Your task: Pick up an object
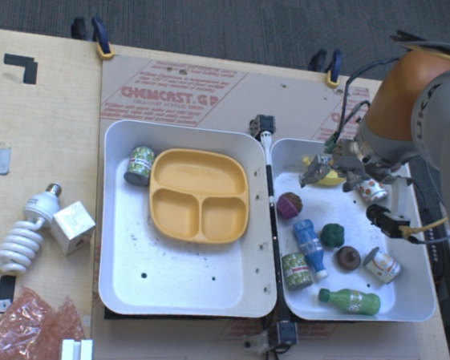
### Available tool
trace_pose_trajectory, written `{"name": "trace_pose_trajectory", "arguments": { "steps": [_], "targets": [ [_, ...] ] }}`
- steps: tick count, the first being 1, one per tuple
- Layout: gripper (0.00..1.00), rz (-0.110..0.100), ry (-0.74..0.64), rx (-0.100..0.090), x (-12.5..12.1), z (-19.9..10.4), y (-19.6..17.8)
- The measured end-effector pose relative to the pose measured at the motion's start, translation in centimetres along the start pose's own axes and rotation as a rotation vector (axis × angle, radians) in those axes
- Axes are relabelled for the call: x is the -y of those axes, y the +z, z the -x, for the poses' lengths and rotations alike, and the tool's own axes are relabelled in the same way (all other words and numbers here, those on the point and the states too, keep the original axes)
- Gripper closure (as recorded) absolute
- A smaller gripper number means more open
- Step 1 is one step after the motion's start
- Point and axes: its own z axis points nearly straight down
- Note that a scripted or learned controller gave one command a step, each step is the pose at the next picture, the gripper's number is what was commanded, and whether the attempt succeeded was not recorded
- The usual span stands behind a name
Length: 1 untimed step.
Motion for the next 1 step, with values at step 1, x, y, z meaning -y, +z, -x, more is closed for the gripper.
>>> {"name": "trace_pose_trajectory", "arguments": {
  "steps": [1],
  "targets": [
    [0.00, -0.003, 0.000, -0.005, -1.47, 5.72, 3.67]
  ]
}}
